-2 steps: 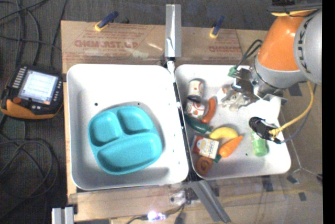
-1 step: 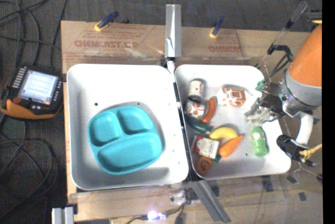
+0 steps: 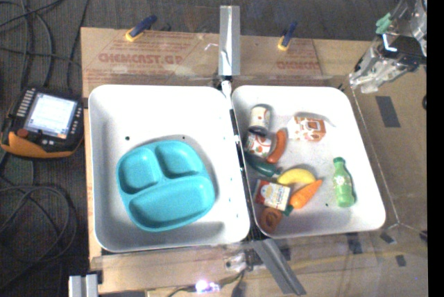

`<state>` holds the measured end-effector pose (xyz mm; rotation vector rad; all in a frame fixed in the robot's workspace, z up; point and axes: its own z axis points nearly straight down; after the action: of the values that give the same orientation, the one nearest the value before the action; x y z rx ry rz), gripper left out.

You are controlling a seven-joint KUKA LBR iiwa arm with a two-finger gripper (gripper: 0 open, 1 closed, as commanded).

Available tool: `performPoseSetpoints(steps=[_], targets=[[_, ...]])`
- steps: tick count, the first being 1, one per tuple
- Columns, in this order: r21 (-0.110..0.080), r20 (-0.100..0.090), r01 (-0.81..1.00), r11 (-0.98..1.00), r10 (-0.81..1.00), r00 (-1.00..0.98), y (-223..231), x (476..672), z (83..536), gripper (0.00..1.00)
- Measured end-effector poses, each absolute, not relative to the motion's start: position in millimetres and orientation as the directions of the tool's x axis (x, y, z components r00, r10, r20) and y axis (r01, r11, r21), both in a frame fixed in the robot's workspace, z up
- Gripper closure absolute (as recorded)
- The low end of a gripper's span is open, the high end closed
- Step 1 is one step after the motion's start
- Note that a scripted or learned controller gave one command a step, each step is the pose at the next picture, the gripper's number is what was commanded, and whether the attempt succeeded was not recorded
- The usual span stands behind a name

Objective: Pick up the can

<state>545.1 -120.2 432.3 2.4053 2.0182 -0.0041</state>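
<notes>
I saw the small cream-and-brown cylindrical can (image 3: 259,116) lying on its side in the right white bin (image 3: 361,150), near the upper left corner, its long axis running roughly toward the far edge. A red sausage (image 3: 277,145) lay just beside it. The gripper (image 3: 371,73) hung past the bin's upper right corner, well apart from the can; I couldn't tell its opening.

Red lettering reading roughly "CHEMCAST GP" is printed on the brown protective sheet (image 3: 149,58) behind the bins; no other text can be read.
</notes>
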Motion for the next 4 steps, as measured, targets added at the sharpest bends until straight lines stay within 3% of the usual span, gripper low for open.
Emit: performPoseSetpoints(steps=[1, 2, 3, 4], targets=[[-0.003, -0.002, 0.967, -0.254, 0.967, 0.254, -148.3, 493.2, 300.5, 1.0], [-0.001, -0.004, 0.981, -0.196, 0.981, 0.196, -216.8, 519.1, 434.1, 1.0], [-0.001, -0.003, 0.991, -0.131, 0.991, 0.131, -217.2, 484.3, 434.3, 1.0], [-0.003, 0.0, 0.985, -0.174, 0.985, 0.174, -217.1, 484.2, 297.3, 1.0]])
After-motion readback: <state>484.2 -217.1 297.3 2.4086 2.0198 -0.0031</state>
